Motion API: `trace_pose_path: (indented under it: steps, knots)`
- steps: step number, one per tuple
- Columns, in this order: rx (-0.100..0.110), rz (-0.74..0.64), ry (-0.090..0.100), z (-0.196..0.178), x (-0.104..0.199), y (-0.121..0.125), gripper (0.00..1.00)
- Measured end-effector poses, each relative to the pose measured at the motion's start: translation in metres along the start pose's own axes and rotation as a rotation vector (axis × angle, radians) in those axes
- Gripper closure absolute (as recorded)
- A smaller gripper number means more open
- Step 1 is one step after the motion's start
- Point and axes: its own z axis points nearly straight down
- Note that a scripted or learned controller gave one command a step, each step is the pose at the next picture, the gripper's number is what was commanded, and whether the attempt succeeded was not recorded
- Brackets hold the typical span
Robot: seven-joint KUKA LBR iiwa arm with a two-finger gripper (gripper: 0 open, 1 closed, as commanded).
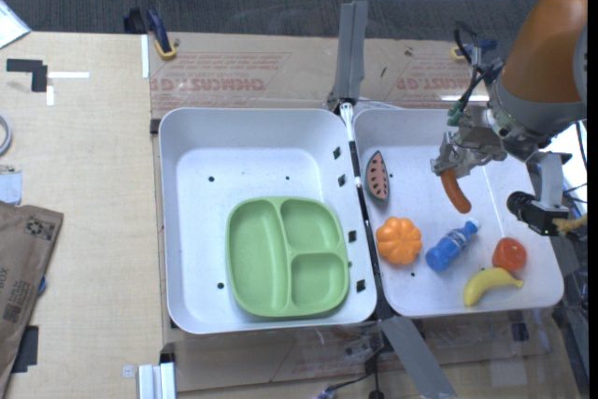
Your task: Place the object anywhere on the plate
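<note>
Trouble, as I judge it from here, starts with the biggest gap: the plate (286,255) lies in the left bin (187,154), while the tool (455,165) hangs over the right bin (411,131), so the load has to cross the raised rims where the two bins meet. A low carry could clip those rims and knock the load loose.

Next, the grip itself. I see the tool closed on the sausage (455,190) at its upper end only, with most of its length hanging below the fingers at a slant. Held that far off centre, it could swing or slip out on a quick move.

Smaller risk: if it drops, it lands among the watermelon slice (376,176), the small pumpkin (399,240) and the blue bottle (452,245), and may roll against them.

The sausage is a short, smooth, orange-red rod with rounded ends, slightly curved, and looks slick, apparently lifted above the right bin's floor.
</note>
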Motion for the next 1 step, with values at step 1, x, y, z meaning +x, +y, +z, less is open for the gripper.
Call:
trace_pose_path:
  steps: [1]
  knots:
    - [0.000,-0.086,0.001,-0.0207,0.0974,-0.0014,1.00]
